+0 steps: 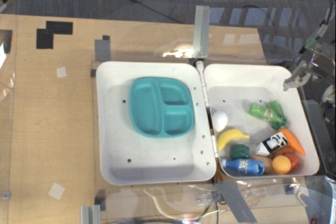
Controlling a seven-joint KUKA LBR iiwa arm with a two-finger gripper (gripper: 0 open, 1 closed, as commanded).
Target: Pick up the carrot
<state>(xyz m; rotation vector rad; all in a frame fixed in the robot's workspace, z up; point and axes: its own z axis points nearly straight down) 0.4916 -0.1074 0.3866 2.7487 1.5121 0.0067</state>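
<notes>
Camera view: we see two white bins side by side on the wooden bench. The left bin (pixel 113 165) holds a teal divided tray (pixel 160 106), lying flat near its centre. The right bin (pixel 247 78) has a cluster of items crowded toward its near-right corner. The carrot (pixel 292 140) lies there, tilted, tip pointing to the lower right, close to the bin's right wall. It's touching a black-and-white block (pixel 276 142) on its left, and an orange ball (pixel 282 164) sits just below it. A green item (pixel 267 112) lies just above the carrot, toward the bin's middle. Further left we note a white egg-like object (pixel 219 121), a banana (pixel 231 138), a dark green item (pixel 240 151) and a blue bottle (pixel 243 167) along the near wall.

The gripper (pixel 296 77) sits at the right bin's far-right corner, above the rim, well apart from the carrot. Can't tell whether its fingers are open or closed; too small & blurred. Nothing seen betw. them.
</notes>
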